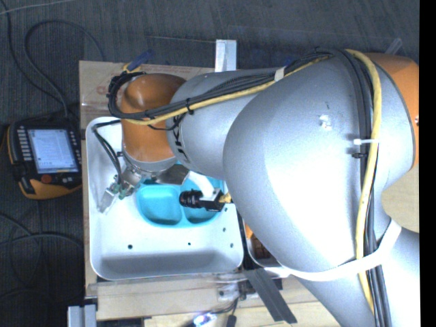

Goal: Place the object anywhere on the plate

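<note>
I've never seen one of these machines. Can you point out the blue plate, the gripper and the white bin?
blue plate (158,203): camera view, its bare blue middle.
gripper (111,195): camera view, the tip near the bin's left wall.
white bin (163,251): camera view, its bare floor.

Bench (92,80): a pale wooden top, seen at the upper left and along the lower edge, most of it covered from above by the grey arm. Borne on it: left white bin (163,261), shallow, its floor and near wall in plain sight; right white bin (253,252), of which a narrow strip is seen just beside the left one. Dark carpeted floor (48,39) is seen around the bench.
</note>
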{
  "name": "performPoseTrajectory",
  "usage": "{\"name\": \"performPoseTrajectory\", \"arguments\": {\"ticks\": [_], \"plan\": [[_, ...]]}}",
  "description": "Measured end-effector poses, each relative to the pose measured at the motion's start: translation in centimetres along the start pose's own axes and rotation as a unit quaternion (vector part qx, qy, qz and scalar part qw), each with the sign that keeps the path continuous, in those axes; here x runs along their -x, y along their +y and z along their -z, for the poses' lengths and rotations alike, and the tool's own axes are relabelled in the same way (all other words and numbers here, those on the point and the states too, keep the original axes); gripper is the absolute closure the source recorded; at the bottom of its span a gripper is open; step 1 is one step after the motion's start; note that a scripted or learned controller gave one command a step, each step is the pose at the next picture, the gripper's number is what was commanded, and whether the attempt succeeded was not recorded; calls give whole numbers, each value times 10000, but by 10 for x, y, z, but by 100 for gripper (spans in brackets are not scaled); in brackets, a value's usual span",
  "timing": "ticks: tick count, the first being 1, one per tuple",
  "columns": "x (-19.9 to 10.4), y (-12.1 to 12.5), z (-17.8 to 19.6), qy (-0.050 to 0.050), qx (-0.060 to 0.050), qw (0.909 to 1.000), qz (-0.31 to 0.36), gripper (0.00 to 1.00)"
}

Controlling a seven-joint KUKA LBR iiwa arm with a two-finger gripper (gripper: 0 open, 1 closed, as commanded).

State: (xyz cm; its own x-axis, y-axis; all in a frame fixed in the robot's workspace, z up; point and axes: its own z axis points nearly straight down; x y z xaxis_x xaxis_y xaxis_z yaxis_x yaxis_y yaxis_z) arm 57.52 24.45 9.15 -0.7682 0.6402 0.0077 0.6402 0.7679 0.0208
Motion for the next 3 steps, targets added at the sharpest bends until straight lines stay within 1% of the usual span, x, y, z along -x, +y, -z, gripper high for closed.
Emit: {"name": "performPoseTrajectory", "arguments": {"ticks": [1,2,3], "plan": [[0,0,0,-1,1,10000,0,0],[-1,-35,89,-44,-102,9960,-882,0],[-40,-60,25,-23,-124,9984,554,0]]}}
